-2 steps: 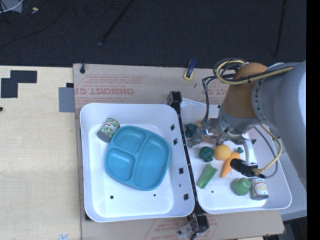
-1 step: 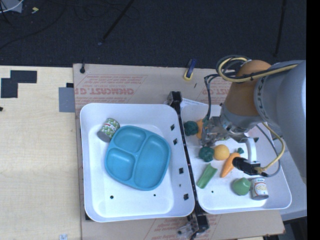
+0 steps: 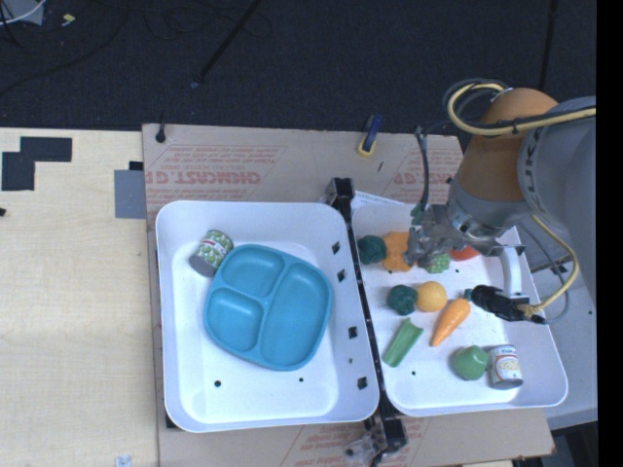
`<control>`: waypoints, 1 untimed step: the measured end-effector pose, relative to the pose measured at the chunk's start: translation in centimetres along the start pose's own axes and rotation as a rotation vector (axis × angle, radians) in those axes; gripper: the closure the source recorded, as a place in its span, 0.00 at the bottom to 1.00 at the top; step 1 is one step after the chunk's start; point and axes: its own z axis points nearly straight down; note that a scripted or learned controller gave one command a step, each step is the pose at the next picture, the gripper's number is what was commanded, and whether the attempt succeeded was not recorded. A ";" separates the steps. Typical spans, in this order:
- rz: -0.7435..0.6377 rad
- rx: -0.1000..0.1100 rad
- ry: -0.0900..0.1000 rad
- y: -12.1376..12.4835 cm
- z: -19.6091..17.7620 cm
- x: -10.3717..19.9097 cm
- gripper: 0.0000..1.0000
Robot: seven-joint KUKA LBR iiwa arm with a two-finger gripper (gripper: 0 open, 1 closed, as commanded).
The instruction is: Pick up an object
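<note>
My gripper (image 3: 428, 251) is low over the back of the right bin (image 3: 545, 382), among toy foods. Right under it lie an orange piece (image 3: 395, 249), a small green piece (image 3: 439, 261) and a red piece (image 3: 464, 254). A dark green broccoli (image 3: 371, 250) sits to their left. Further forward are another dark green piece (image 3: 401, 300), a yellow lemon (image 3: 430, 296), a carrot (image 3: 449, 321), a green pepper (image 3: 402, 342), a green round piece (image 3: 469, 362) and a small can (image 3: 504, 366). Whether anything sits between the fingers is hidden.
The left bin (image 3: 185, 377) bears a blue divided plate (image 3: 268, 305) and a small can (image 3: 211, 252) at its back left. A black ridge (image 3: 352, 290) divides the bins. Cables and a black fitting (image 3: 498, 303) hang at the arm's right.
</note>
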 end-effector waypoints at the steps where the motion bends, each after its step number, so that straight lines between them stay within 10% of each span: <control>1: -0.005 -0.001 0.001 0.1 -5.7 0.9 1.00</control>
